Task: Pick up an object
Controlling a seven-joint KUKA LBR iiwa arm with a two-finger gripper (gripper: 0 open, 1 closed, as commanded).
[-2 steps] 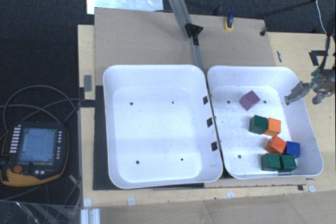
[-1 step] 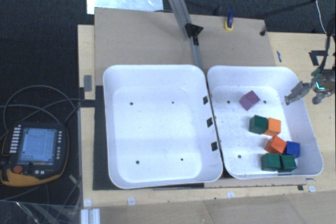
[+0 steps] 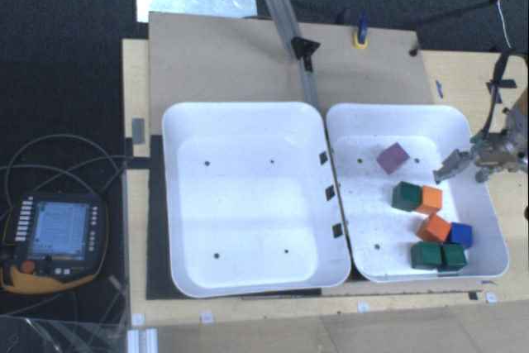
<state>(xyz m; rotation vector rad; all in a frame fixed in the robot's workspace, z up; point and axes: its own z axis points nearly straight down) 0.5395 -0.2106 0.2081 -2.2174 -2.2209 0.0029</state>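
The pincer [image 3: 453,167] hangs over the right bin's [image 3: 361,118] right edge; whether it is released or clenched I cannot tell. A purple block [image 3: 393,157] lies just left of it, and green [image 3: 406,196], orange [image 3: 431,198] and blue [image 3: 460,234] blocks cluster below it.

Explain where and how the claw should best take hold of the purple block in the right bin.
Grip the purple block across two opposite flat side faces, coming straight down from above. It lies alone on the floor of the right bin, apart from the clustered blocks, so its sides look free. It sits turned diagonally, so the claw would probably need rotating to match.
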